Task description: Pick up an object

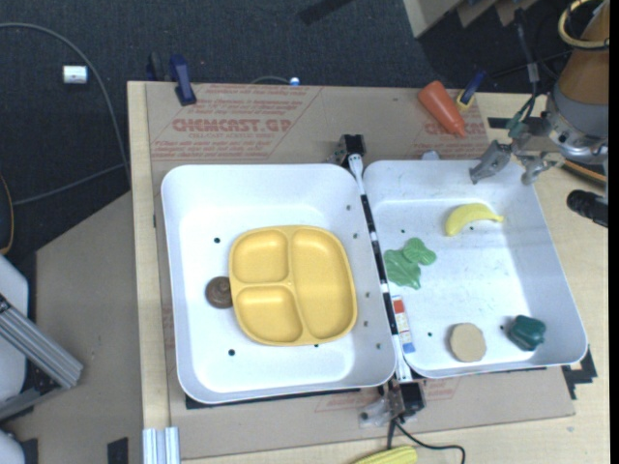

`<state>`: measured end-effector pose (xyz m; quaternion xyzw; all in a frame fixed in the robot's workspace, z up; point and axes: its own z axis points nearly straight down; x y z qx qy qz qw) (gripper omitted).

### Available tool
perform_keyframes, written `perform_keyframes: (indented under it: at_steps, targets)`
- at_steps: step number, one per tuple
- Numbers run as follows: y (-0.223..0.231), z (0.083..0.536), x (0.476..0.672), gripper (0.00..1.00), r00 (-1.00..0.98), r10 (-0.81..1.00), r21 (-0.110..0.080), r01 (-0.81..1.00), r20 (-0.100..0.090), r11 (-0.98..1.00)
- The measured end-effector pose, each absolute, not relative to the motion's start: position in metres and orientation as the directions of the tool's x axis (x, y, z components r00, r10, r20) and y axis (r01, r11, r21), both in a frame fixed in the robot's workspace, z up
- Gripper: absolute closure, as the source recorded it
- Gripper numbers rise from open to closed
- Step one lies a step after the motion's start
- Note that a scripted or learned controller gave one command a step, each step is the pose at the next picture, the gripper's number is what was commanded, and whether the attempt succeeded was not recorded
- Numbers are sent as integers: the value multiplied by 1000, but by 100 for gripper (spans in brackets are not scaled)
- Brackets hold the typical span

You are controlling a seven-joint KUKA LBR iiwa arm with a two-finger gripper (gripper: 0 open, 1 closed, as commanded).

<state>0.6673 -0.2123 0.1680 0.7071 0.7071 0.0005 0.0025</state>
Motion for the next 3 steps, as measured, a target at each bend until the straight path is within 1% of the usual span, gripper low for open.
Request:
perform_keyframes:
  at_steps: [1, 2, 3]
  targets:
    - [-172, 84, 632, 0, -1, 1000, -1, 1000, 1, 1]
    - [-172, 95, 633, 100, -1, 1000, 2, 1000, 0, 1]
    - [-97, 86, 664, 100, 6, 1000, -18, 1000, 0, -6]
